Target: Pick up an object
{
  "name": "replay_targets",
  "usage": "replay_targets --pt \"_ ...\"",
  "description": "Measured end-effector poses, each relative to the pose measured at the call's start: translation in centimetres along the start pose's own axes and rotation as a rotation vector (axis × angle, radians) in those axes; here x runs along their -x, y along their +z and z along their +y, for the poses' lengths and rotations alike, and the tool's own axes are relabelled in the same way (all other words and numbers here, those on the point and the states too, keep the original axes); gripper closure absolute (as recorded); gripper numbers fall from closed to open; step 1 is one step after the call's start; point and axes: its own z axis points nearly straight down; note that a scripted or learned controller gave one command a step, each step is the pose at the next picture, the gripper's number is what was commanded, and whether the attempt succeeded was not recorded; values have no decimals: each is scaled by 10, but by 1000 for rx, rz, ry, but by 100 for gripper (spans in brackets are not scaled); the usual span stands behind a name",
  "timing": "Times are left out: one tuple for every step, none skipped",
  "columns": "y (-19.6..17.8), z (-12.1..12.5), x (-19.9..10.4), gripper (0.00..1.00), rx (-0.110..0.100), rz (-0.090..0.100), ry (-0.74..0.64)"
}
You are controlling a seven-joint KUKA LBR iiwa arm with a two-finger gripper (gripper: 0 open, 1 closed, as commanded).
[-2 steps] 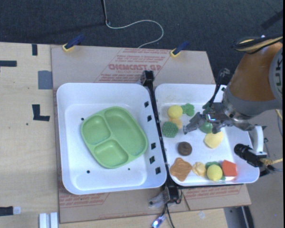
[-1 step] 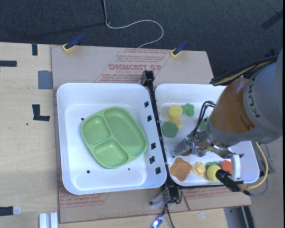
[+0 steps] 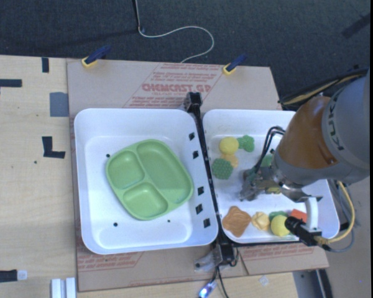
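In the right bin [image 3: 270,118], my gripper [image 3: 252,186] hangs low over the floor near the bin's middle, under the arm's orange band. Just to its upper left sit a dark green bumpy piece [image 3: 222,167], a yellow ball [image 3: 229,145] and a smaller green piece [image 3: 246,143]. Along the bin's front edge lie a brown flat piece [image 3: 236,221], a small pale yellow piece [image 3: 260,220], a yellow round item [image 3: 278,226], a green bit [image 3: 277,215] and an orange-red piece [image 3: 298,215]. I see nothing between the fingers.
The left bin [image 3: 93,166] holds a light green divided tray [image 3: 149,179]. A black divider [image 3: 202,160] runs between the two bins. The arm's grey body covers the right bin's right side. Both bins rest on a cardboard sheet [image 3: 168,82].
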Motion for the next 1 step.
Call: replay_targets --pt "-81 30 -107 100 13 2 -14"
